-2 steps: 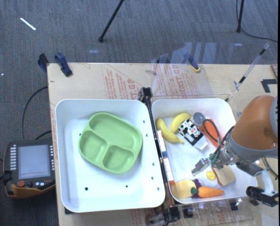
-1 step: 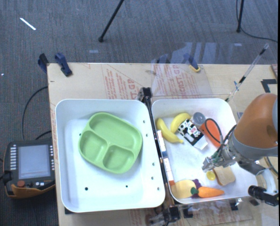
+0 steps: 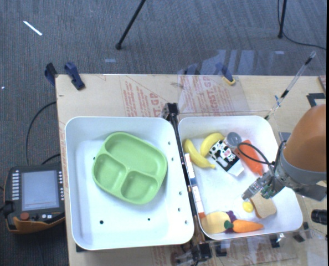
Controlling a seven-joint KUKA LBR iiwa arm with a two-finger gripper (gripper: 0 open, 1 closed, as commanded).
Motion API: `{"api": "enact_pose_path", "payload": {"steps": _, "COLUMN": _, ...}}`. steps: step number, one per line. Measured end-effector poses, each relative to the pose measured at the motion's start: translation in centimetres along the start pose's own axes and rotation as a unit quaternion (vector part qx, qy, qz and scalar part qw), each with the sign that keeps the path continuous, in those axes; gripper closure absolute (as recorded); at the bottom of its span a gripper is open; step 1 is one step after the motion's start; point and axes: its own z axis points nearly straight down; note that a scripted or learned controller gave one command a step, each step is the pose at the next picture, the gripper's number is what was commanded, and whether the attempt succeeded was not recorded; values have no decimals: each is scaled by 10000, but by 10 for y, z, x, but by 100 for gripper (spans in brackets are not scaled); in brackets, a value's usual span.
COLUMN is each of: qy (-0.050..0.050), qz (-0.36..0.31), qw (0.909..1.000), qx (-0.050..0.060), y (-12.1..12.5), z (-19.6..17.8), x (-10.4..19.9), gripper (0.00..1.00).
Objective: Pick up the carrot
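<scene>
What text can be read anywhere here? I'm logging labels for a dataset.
Red printing on the cardboard sheet under the bins: seen mirrored and at a slant, not legible.
Black and white box in the right bin: pattern of marks, too small to read.
Handheld pendant screen: blurred, unreadable.
No text shows on the carrot or green plate.

Red print on cardboard sheet [image 3: 148, 96] under bins, upside down, unreadable.

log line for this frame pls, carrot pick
task: pick up carrot | carrot: lying at front edge of right bin, not grasped | gripper: above the carrot in view, apart from it | green plate: left bin
</scene>
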Motion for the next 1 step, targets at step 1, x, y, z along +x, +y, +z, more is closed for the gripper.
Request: {"api": "enact_pose_path", "payload": {"steps": 1, "qy": -6, "qz": -2165, "qw": 9763, "qx": -14, "y": -6, "z": 65, "x": -10, "gripper": 100}}
